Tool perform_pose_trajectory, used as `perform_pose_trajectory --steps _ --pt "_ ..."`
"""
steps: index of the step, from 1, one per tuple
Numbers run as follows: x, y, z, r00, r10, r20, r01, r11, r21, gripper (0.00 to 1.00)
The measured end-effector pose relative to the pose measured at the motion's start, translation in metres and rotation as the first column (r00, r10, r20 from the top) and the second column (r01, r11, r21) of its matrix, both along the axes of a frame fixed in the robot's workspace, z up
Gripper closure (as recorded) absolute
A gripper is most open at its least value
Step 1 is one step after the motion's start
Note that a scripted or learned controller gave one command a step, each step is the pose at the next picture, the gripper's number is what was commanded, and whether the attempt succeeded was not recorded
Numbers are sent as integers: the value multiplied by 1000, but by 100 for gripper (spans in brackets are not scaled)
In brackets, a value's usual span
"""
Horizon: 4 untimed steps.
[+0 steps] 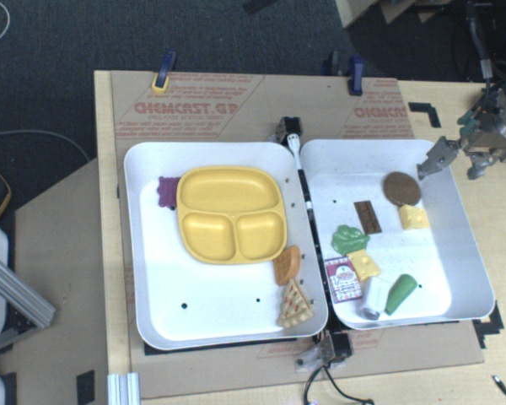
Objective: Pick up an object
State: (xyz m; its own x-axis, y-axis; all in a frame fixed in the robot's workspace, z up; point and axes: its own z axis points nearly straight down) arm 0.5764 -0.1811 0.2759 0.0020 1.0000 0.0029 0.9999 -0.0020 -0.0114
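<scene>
The tabletop (244, 99) carries two white bins side by side. The left bin (152, 294) holds a yellow divided plate (232, 212), a purple piece (167, 191), a waffle wedge (295, 304) and a bread roll (287, 264). The right bin (455, 260) holds a brown disc (401, 188), chocolate bar (368, 217), cheese (414, 217) and green pepper (401, 294). The tool (457, 160) sits at the frame's right edge with its fingers spread wide and holding nothing; the brown disc lies just below and left of it.

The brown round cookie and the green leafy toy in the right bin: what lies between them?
In the camera view, a small dark brown bar lies between the brown round cookie and the green leafy toy, on the white floor of the right bin.
</scene>
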Motion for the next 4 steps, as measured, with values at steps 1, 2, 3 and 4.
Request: perform_pose_trajectory --steps 1,2,3,4 --pt "2 0 6 1000 2 10 -2 1000 -2 0" --pt "10 1 -41 1000 2 5 -2 1000 -1 0" --pt "11 -8 -91 1000 1 4 -1 1000 -1 0" --pt "3 -2 -151 1000 2 3 -2 1000 0 0"
